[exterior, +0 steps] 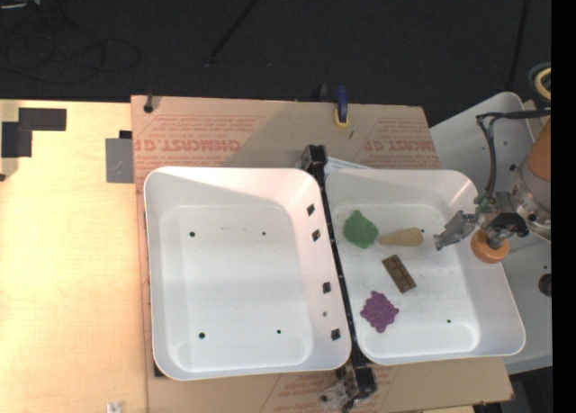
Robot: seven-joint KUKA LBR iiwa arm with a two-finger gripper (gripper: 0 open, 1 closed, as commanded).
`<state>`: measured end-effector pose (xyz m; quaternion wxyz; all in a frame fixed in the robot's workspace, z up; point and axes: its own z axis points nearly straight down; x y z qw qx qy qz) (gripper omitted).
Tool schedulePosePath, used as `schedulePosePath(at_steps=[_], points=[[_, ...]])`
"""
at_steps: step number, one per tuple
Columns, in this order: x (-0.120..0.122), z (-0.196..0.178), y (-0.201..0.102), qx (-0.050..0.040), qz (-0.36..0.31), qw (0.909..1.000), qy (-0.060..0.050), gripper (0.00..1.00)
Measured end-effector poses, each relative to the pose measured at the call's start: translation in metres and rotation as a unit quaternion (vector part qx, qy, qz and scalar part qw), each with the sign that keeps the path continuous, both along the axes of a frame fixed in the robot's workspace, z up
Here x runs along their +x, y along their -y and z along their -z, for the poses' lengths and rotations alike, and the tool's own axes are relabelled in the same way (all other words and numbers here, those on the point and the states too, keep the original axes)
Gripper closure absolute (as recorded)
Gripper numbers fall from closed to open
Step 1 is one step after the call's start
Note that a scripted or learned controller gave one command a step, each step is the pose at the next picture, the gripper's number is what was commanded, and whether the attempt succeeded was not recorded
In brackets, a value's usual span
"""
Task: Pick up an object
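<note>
So the bench [63, 249] had the two shallow white bins sitting side by side on a sheet of brown cardboard [270, 132] with red print on it. The left bin [171, 348] had just a few small dark dots on its floor. All the stuff was in the right bin [504, 326]: a green lumpy thing [361, 229] near the divider, a tan oblong piece [401, 237] just beside it to the right, a dark brown rectangular block [399, 273] lying at a slant a bit below those two, and a purple bumpy cluster [379, 311], maybe toy grapes, lower down towards the front. None of the four looked like they were touching each other, except the green and tan ones were really close and I couldn't be sure. The arm came in from the right, and the tool [453, 230] hung over the right side of the right bin, near its far right corner, well apart from the purple one and closest to the tan piece. Honestly couldn't tell if it was open or closed, too small and grey-on-white. There was also an orange round thing [490, 248] right by the wrist, couldn't tell what that was.
</note>
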<state>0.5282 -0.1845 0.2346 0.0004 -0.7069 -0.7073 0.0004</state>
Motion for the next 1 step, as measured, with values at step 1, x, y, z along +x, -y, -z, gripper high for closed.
schedulePosePath(at_steps=[1], points=[[-0.0001,-0.0097,0.0007,0.0003,0.0,1.0,-0.001,1.0]])
